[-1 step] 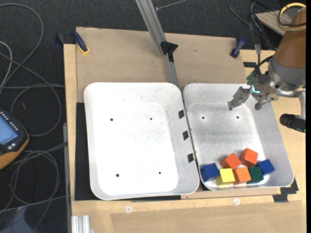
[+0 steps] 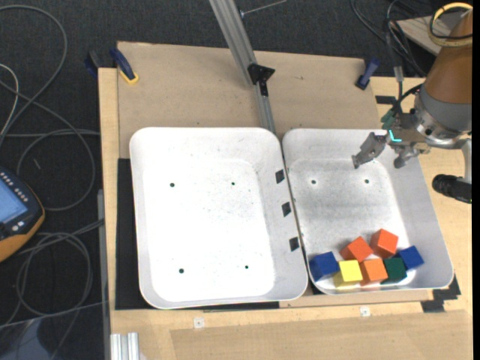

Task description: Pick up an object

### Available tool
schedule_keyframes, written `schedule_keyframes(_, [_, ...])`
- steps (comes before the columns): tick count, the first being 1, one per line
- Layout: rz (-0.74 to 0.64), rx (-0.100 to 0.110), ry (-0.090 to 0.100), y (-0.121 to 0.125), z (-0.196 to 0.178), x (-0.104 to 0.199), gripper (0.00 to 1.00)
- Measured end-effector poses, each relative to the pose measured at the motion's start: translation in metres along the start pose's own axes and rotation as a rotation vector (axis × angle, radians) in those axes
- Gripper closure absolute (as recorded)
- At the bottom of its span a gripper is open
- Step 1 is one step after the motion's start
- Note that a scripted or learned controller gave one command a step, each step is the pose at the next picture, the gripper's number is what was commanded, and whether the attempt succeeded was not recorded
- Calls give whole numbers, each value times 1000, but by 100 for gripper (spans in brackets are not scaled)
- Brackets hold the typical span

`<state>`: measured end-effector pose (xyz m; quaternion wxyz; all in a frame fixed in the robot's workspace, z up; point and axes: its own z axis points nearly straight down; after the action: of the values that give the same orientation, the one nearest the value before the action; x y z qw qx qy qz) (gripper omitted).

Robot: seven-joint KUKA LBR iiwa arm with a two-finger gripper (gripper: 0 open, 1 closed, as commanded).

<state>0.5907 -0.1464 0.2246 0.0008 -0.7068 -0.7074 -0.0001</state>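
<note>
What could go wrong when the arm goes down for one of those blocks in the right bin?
The blocks sit packed together in the near corner of the right bin, so the fingers may not fit between neighbours and could push them instead of gripping one. That cluster also lies against the bin's near wall, which could block a finger. The gripper hangs well away from it, over the far end.

Seven small cubes sat bunched at the near end of the right bin (image 2: 420, 201): a blue cube (image 2: 323, 264) at the left, a yellow cube (image 2: 349, 272) just beside it, then an orange cube (image 2: 374, 271) and a dark green cube (image 2: 394, 267). Behind these lay another orange cube (image 2: 358, 248), tilted, and a red-orange cube (image 2: 387, 241). A second blue cube (image 2: 410, 257) sat at the right edge of the cluster, all resting on the bin floor.
</note>
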Motion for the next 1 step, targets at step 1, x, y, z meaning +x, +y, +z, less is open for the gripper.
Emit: schedule_keyframes(1, [1, 5, 1, -8, 46, 3, 0])
